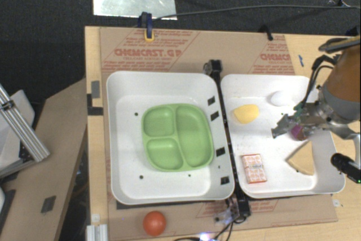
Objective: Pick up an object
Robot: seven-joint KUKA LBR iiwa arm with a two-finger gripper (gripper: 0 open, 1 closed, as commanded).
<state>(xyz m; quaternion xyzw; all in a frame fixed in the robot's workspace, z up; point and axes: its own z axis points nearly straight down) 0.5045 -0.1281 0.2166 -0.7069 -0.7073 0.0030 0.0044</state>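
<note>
From the camera view, the claw (294,126) hung low in the right bin (265,189), right over a small purple object (297,132); whether its fingers had closed on it, I could not tell. A yellow lemon-like piece (246,113) sat just to its left, a white ball (278,98) behind, a red-patterned card (254,167) nearer the camera. Risk: that small round thing could squirt sideways if the fingers pinched off-centre. The board (148,52) behind read "CHEMCAST GP".

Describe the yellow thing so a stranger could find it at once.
Look at the right bin, in its upper left part near the divider. The lemon lies there, above the small box; it is the only rounded yellow thing.
</note>
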